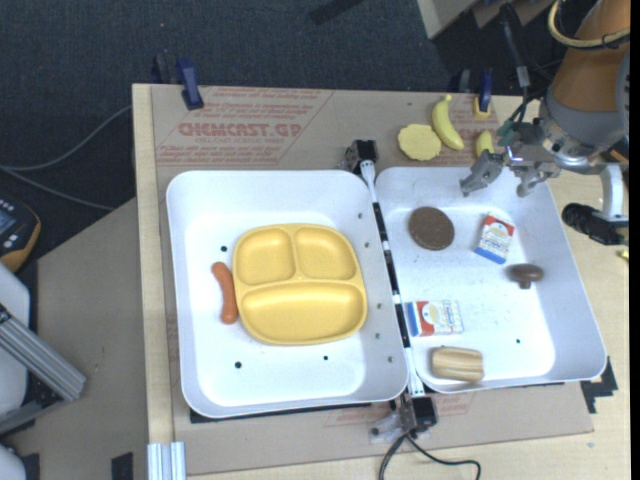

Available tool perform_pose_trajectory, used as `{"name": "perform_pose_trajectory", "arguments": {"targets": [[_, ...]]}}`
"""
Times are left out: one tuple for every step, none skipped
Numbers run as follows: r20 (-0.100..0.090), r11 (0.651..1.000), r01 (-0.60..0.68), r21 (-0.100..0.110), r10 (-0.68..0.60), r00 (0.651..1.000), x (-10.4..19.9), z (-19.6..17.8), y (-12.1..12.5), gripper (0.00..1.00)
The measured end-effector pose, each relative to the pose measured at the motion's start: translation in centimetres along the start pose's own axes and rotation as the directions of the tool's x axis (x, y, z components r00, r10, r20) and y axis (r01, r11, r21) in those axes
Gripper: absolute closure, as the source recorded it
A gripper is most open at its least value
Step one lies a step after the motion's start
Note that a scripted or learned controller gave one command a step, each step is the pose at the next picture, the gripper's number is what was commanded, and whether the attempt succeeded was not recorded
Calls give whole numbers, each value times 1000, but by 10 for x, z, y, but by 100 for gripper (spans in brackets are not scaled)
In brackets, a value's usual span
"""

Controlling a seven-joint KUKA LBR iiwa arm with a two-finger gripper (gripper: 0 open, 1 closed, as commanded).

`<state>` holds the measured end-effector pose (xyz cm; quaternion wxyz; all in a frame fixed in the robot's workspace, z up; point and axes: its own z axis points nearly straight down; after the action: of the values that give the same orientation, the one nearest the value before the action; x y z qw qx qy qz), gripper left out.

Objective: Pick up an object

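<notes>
Objects for picking are lying in the right bin (570, 308), the brown disc (432, 228) and small carton (494, 238) nearest, while I am holding my pincer (508, 168) released above its far rim, risking a clip on that wall.

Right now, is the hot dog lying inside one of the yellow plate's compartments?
No, the hot dog lies on the left bin's floor, beside the yellow plate's left edge.

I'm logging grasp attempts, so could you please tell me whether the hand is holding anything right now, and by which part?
Nothing is held: the hand hangs open above the far edge of the right bin, with no object between its fingers.
</notes>
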<state>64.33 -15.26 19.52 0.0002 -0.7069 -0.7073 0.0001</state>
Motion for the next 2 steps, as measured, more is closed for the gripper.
{"name": "perform_pose_trajectory", "arguments": {"targets": [[-2, 1000, 1, 6, -1, 1000, 20, 70, -8, 0], [0, 1000, 0, -1, 0, 1000, 40, 111, -15, 0]]}}
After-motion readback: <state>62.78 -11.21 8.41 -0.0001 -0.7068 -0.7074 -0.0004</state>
